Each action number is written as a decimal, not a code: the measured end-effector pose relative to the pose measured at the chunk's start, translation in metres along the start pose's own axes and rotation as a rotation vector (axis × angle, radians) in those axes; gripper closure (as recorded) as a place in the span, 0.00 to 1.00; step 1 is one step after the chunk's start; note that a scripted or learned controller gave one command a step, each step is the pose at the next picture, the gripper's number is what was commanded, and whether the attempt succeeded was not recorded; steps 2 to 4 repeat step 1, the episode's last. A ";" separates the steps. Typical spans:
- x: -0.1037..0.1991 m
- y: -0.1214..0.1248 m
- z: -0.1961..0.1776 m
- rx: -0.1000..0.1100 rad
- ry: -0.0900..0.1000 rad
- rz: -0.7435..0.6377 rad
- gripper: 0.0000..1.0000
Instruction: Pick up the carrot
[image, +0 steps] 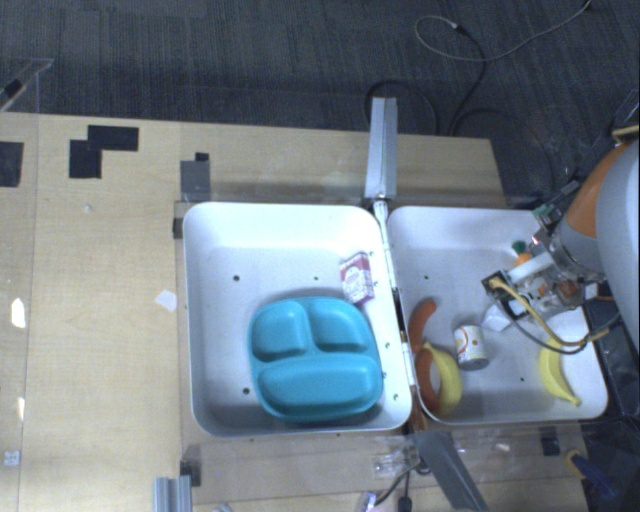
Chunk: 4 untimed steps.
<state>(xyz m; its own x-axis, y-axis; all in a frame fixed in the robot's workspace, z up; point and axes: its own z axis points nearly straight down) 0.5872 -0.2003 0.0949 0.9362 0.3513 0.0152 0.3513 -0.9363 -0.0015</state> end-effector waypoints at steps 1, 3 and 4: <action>0.064 -0.025 -0.101 -0.004 -0.011 0.063 1.00; 0.064 -0.025 -0.101 -0.004 -0.011 0.063 1.00; 0.064 -0.025 -0.101 -0.004 -0.011 0.063 1.00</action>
